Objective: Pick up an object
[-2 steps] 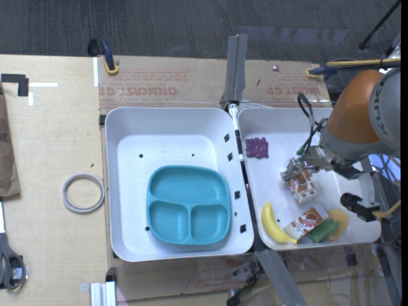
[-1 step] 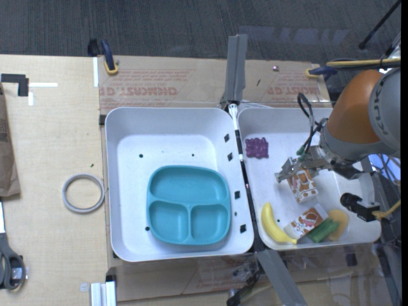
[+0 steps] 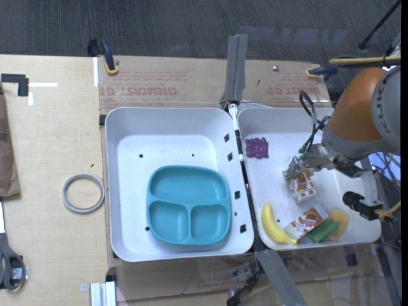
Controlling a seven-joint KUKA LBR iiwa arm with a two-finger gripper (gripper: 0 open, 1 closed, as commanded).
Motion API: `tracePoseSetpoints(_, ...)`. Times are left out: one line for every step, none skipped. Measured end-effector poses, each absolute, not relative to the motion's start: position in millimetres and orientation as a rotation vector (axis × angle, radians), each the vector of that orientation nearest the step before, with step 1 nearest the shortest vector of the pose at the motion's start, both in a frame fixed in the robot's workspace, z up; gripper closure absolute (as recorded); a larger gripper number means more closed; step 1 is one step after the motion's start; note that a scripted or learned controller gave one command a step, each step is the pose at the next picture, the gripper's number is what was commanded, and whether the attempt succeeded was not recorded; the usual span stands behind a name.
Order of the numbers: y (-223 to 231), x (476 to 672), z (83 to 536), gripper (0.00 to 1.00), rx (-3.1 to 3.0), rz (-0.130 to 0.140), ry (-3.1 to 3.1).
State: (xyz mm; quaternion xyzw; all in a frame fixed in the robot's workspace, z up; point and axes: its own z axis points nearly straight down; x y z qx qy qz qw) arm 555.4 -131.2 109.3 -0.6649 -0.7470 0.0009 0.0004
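My gripper (image 3: 296, 169) hangs low over the middle of the right bin (image 3: 280, 129), reaching in from the right below the orange wrist band. Directly under its tip, touching or nearly touching it, lies a small white and brown carton (image 3: 302, 186). A purple bunch of grapes (image 3: 257, 147) lies to the gripper's left near the bin divider. At the bin's front are a yellow banana (image 3: 273, 224), a second small printed carton (image 3: 305, 222), a green vegetable (image 3: 322, 229) and a yellow-orange item (image 3: 338, 220).
The left bin (image 3: 127, 139) holds a teal three-compartment plate (image 3: 189, 204). A grey ring (image 3: 83, 192) lies on the wooden bench to the left, scissors (image 3: 9, 266) at the lower left corner. Cables and a black fitting (image 3: 360, 204) sit at the right bin's right edge.
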Motion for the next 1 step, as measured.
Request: tracePoseSetpoints(-83.3, 551.5, 191.0, 1.00, -2.042, 0.003, -2.387)
